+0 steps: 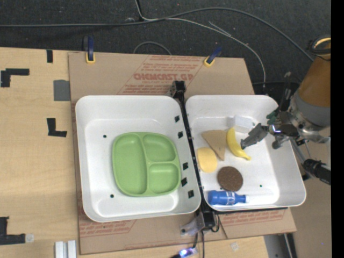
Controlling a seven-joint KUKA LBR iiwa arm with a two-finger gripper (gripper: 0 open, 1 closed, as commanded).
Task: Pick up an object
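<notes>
The right bin holds several objects. A yellow banana lies next to a tan wedge. Below them are a yellow round piece, a brown disc and a blue bottle lying on its side at the front wall. A small pale object rests near the back. My gripper hangs over the right half of this bin, just right of the banana. It is open, one dark fingertip close to the banana, with nothing between the fingers.
The left bin holds a green divided plate. Both bins sit on a cardboard sheet held by clamps at the back. Cables run across the dark floor behind. The arm's grey body stands at the right edge.
</notes>
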